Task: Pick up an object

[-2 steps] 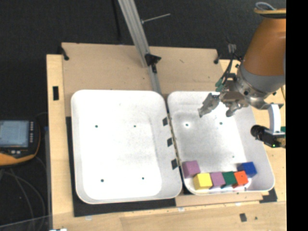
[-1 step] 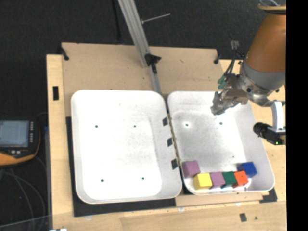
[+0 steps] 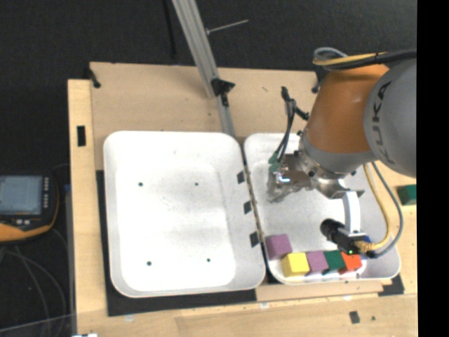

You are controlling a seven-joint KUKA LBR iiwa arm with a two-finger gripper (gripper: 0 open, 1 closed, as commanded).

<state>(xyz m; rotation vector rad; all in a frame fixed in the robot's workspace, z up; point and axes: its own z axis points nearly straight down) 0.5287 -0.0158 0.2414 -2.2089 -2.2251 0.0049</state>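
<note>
**A:** What is on the bench [image 3: 161, 104], and what is it made of?

**B:** A pale wooden board carries two shallow white bins with rounded corners and a smooth, matte, plastic look. The left bin [image 3: 175, 213] shows a few small dark dots on its floor. The right bin [image 3: 263, 153] holds a row of small blocks along its near edge.

**A:** Describe the blocks.

**B:** They are cube-like pieces with flat faces. A purple block [image 3: 278, 244] sits nearest the divider between the bins. Just beside it lies a yellow block [image 3: 296, 264], then a second purple block [image 3: 317, 260], a green block [image 3: 332, 260] and an orange block [image 3: 351, 262], packed close together, some touching.

**A:** And the arm?

**B:** The grey arm [image 3: 396, 118] comes in from the right, its broad orange band [image 3: 344, 114] above the wrist. The wrist points down into the right bin, over its far-left part. A black cable and a yellowish hose loop off the wrist toward the bin's near-right corner.

**A:** What about the gripper?

**B:** The metallic gripper [image 3: 280, 182] hangs near the divider, above the first purple block and apart from it. I cannot tell how wide it stands, and I see no block in it.

**A:** Anything else?

**B:** A slim metal rail [image 3: 200, 48] slants across the board behind the bins.
</note>
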